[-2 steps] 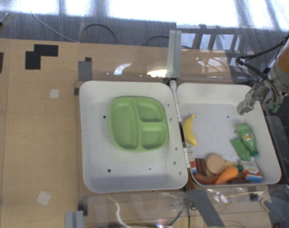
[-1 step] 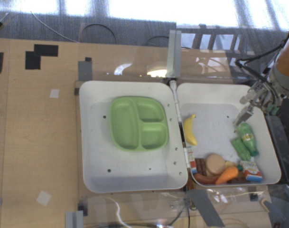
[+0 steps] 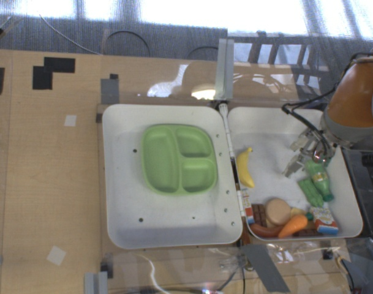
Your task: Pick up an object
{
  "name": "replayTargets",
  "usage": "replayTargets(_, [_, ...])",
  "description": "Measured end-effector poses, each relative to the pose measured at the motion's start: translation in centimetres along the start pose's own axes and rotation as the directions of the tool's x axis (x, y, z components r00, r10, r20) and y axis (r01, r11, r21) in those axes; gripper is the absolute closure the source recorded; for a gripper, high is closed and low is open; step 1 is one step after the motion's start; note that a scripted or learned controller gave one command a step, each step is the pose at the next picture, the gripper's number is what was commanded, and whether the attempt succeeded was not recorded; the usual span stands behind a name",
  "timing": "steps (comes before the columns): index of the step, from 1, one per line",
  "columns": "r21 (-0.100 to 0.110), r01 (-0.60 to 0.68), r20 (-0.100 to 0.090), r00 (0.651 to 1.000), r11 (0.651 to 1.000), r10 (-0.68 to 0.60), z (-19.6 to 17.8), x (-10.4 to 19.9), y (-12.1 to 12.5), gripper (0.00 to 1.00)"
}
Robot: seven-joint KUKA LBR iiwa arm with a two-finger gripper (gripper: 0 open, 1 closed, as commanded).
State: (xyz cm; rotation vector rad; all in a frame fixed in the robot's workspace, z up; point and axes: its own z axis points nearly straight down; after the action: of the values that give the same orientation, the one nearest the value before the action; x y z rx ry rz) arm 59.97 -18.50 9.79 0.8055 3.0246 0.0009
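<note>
Arm (image 3: 355, 100) reaching from right, gripper (image 3: 301, 155) spread.

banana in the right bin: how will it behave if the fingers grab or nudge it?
The banana looks like a smooth moulded toy, so probably rigid and light. Its glossy curved skin may slip in a pinch near the tapered ends. Lying alone on the bare floor of the right bin, it would likely slide or pivot rather than roll when pushed.

green divided plate (image 3: 177, 159), left white bin (image 3: 122, 225)

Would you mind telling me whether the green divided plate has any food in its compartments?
Empty. The green divided plate in the left bin shows bare green in all its compartments; the toy food lies in the right bin.
</note>
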Motion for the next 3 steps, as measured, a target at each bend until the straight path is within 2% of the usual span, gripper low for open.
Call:
replayTargets(1, [0.001, 0.052, 0.000, 0.999, 0.999, -0.052, 0.5, -3.1, -0.6, 0.00])
replayTargets(2, [0.000, -0.070, 0.000, 0.998, 0.998, 0.070, 1.0, -0.6, -2.0, 0.00])
replayTargets(3, [-0.005, -0.065, 0.015, 0.998, 0.998, 0.065, -0.6, -1.0, -1.7, 1.00])
